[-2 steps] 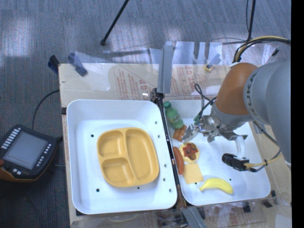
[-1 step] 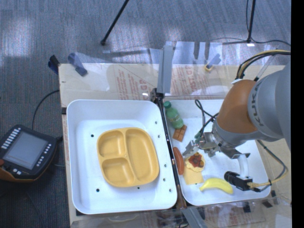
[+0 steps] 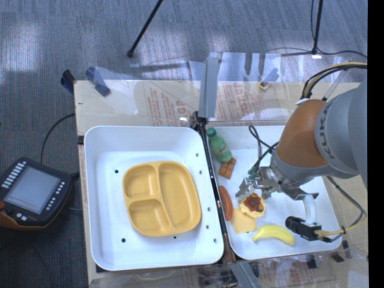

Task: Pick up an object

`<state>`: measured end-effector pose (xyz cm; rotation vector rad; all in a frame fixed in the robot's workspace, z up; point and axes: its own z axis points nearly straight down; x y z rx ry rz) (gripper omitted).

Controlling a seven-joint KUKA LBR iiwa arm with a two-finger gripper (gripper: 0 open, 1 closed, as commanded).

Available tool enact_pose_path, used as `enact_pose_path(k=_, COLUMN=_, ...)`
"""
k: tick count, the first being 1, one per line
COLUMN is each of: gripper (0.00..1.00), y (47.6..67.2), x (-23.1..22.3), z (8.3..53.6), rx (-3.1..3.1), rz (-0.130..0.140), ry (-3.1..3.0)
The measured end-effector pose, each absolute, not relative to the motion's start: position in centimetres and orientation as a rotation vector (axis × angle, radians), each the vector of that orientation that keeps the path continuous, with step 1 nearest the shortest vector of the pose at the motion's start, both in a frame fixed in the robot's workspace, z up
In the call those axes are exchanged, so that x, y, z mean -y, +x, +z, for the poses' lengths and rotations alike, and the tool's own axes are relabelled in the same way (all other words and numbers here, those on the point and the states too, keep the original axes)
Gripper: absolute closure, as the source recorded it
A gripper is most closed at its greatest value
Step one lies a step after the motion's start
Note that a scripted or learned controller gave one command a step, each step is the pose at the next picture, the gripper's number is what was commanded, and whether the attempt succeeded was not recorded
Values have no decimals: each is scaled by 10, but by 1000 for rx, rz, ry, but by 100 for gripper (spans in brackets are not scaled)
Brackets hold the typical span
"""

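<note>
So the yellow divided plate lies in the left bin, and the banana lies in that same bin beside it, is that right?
Not quite. The yellow divided plate does lie in the left bin, but the banana lies in the right bin, near its front edge, as the camera view shows. It lies close to the other food pieces there, not beside the plate.

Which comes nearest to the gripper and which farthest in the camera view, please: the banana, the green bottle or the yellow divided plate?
From the gripper:
1. Banana, in the right bin, toward the lower edge of the view.
2. Green bottle, at the right bin's upper left corner; nearly tied with the banana.
3. Yellow divided plate, in the left bin, clearly farthest.
</note>
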<state>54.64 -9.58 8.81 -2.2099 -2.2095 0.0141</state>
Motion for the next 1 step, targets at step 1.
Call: enact_pose_path(k=1, gripper=100, y=559, x=42, z=221, rx=2336, rz=-6, ry=-2104)
